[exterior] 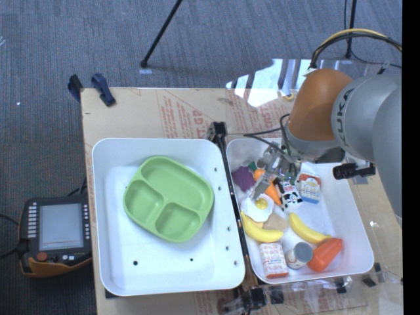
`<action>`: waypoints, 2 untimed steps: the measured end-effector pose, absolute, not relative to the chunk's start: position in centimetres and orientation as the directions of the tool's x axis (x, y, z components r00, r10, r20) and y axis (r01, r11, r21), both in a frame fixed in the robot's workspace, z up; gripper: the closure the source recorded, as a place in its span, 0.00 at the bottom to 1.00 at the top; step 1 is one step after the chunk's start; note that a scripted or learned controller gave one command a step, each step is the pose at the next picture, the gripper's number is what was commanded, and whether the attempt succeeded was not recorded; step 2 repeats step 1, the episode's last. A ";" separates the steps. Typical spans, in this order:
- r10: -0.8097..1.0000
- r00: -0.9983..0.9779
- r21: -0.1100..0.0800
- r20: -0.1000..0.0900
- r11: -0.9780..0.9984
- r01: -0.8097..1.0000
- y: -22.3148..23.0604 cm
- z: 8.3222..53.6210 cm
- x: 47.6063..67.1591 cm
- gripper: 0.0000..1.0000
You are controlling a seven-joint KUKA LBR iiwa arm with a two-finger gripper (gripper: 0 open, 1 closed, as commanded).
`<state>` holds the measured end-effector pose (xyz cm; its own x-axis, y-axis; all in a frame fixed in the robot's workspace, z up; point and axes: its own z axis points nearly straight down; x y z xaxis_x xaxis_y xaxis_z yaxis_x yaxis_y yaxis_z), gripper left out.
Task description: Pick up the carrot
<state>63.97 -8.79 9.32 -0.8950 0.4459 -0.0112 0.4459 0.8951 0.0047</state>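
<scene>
While the gripper (270, 176) is seen low in the right bin (357, 209), fingers' gap can't be told, the carrot (267, 188) is judged directly under/beside the tips, long axis slanting twd the egg (259, 206), nothing visibly held.

1. You could not see most of the small orange carrot (260, 174); the metal two-finger gripper (268, 176) covered it.
2. You could not tell whether anything sat between the gripper's tips.
3. The grey arm (374, 120) was cut off at the frame's right.
</scene>
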 end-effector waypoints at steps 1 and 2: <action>0.440 -0.898 0.004 -0.009 0.898 0.440 -8.5 10.1 64.0 1.00; 0.440 -0.898 0.004 -0.009 0.898 0.440 -8.5 10.1 64.0 1.00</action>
